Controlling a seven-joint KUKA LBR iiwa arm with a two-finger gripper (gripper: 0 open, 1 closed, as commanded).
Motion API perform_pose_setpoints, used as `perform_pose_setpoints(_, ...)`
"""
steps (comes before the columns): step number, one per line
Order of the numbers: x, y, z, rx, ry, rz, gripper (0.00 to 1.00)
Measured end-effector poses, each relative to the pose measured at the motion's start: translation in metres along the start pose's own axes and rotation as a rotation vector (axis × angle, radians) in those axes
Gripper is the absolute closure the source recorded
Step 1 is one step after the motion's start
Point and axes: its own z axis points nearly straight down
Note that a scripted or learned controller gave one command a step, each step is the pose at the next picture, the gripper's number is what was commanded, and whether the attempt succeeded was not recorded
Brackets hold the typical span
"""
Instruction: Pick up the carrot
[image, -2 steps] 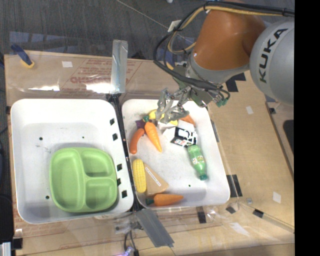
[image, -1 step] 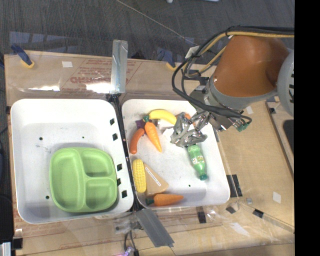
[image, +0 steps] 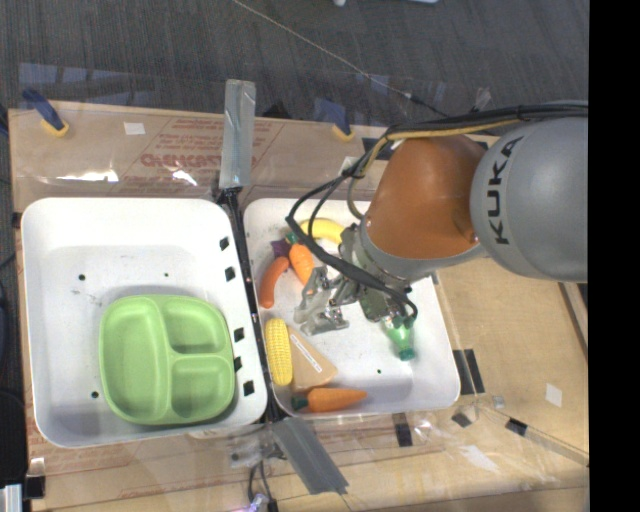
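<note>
An orange carrot with a dark stub end lies along the front wall of the right bin. A shorter orange carrot-like piece with a green top lies near the bin's back left. Beside it is a curved red-orange pepper. My gripper hangs low over the middle of the bin floor, just right of the short orange piece and well behind the front carrot. It looks open, with nothing between its fingers.
The right bin also holds a yellow banana, a corn cob, a beige wedge and a green bottle. A green divided plate lies in the left bin. The arm's bulk covers the bin's back right.
</note>
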Motion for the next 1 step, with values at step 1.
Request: perform_pose_setpoints(1, -0.0006, -0.0003, -0.0014, 0.001, -0.003, -0.001, 0.0)
